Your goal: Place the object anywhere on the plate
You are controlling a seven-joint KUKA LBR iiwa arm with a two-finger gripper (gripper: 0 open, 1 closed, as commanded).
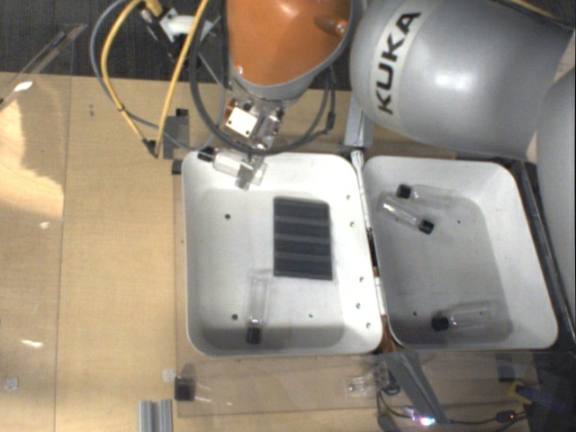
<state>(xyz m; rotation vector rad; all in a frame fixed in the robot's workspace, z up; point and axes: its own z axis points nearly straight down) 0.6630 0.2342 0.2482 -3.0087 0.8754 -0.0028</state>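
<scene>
Camera view looks down on two bins; the gripper point(249, 162) hangs over the left bin's point(202, 268) upper-left corner, its fingers closed on a clear vial point(236, 164); the dark ribbed plate point(301, 238) lies mid-bin, below and right of it, well apart.

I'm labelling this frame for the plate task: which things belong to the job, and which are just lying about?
Job:
- gripper, clear vial between its fingers
- dark ribbed plate, left bin

Lying about:
- vial in left bin
- three vials in right bin
- vial on bench
</scene>
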